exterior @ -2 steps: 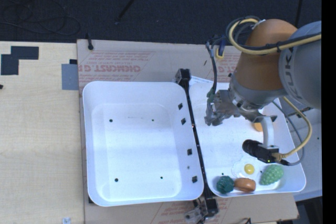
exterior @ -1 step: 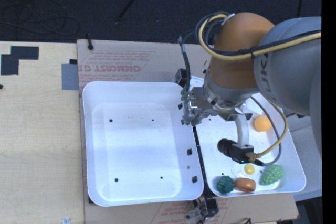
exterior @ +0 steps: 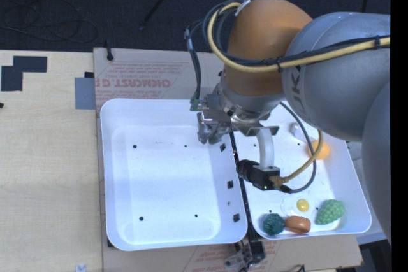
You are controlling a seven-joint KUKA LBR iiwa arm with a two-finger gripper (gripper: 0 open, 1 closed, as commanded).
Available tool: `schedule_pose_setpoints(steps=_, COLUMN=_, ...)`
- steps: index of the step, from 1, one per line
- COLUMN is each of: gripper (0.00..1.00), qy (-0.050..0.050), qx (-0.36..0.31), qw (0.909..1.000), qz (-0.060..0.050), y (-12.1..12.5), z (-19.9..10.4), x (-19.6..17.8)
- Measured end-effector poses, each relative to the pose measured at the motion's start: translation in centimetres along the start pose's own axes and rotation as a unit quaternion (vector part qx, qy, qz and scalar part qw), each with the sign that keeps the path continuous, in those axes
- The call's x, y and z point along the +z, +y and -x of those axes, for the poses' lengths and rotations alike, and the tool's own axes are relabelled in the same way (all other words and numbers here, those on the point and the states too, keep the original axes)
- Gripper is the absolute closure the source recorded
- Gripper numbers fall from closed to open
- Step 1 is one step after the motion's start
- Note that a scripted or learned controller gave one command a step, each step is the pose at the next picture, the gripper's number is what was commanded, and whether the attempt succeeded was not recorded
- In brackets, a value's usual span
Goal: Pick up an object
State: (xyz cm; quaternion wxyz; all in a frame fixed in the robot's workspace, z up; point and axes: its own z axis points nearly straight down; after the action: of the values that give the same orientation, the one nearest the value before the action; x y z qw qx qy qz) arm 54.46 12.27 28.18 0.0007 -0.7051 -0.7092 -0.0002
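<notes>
My gripper (exterior: pixel 234 136) hangs below the orange band, over the divider between the two bins, near their far half. Nothing shows in its grasp. In the right bin (exterior: pixel 359 199), a teal lump (exterior: pixel 274 224), a brown-orange piece (exterior: pixel 297 223), a green bumpy object (exterior: pixel 329 211) and a small yellow piece (exterior: pixel 302 205) lie together in the near corner, well below the gripper. An orange ball (exterior: pixel 322 150) sits further back, partly behind a yellow cable. The arm hides much of the right bin's far part.
The left bin (exterior: pixel 106 137) has a bare white floor with small dark dots. A cardboard sheet (exterior: pixel 140 76) lies under both bins. A black connector with a green light (exterior: pixel 258 175) and looping cables hang beside the gripper.
</notes>
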Motion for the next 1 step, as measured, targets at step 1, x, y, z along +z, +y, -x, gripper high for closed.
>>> schedule_pose_setpoints(steps=1, gripper=1.0, qy=-0.001, qx=0.001, qw=1.0, qz=-0.003, y=-0.07, z=0.28, x=-0.77)
